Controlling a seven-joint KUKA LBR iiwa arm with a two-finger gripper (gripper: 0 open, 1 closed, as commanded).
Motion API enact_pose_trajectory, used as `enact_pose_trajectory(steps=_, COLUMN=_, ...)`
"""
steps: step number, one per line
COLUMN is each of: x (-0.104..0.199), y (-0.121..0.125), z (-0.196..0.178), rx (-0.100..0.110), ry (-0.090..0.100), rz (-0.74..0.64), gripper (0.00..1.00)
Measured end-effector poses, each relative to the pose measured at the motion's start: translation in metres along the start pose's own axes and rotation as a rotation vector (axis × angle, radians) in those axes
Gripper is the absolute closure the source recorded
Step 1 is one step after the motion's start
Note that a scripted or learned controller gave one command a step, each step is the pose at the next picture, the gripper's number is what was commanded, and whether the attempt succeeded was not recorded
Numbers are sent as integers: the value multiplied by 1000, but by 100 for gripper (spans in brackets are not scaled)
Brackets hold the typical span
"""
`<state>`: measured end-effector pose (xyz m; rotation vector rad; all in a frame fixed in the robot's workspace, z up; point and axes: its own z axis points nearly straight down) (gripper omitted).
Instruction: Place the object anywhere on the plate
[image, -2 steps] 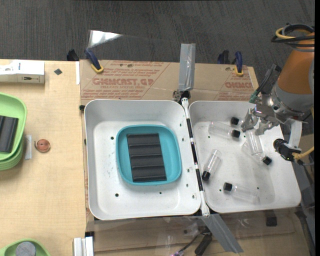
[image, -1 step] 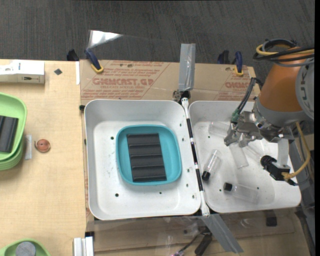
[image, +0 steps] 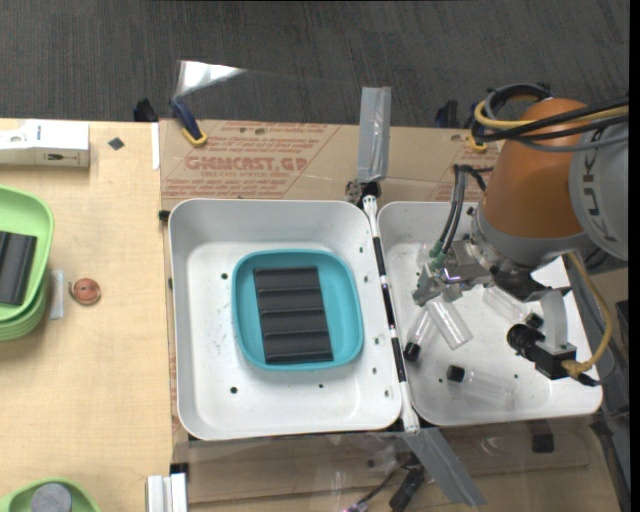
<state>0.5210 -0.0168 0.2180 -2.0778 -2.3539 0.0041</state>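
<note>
The arm (image: 545, 180) hung over the right bin (image: 560, 395), its grey body and orange band covering most of that bin's far half. The gripper (image: 450, 300) sat low, close to the bin's left wall, but glare and cable clutter hid its tips, so I could not tell how wide it stood or whether it had hold of anything. Just below it lay what seemed to be the object — a small clear tube-like piece (image: 447, 325) resting tilted on the bin floor, near the left wall. Whether the gripper touched it I could not say. Two small dark bits (image: 456, 375) lay nearer the front edge, apart from it.

The teal plate (image: 345, 300) sat in the middle of the left bin (image: 200, 390), carrying a black ribbed insert (image: 292, 315). Nothing had been placed there yet.

The risks, as I judged them: a clear, smooth piece would likely slip or roll from a pinch, and lying so near the wall it left little room for a finger on that side. A weak grasp could drop it on the divider between the bins (image: 385, 300), where the two rims met. The ribs might also let it roll if released carelessly.

Open room looked good otherwise — the left bin had bare floor all round the plate, and the way across the divider was short and unobstructed.
</note>
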Motion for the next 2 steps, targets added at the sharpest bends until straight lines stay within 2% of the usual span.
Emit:
enact_pose_trajectory(steps=1, x=71, y=18, z=28, rx=2, ry=0, rz=-144, gripper=100)
enact_pose_trajectory(steps=2, x=71, y=18, z=28, rx=1, ry=0, rz=-144, gripper=0)
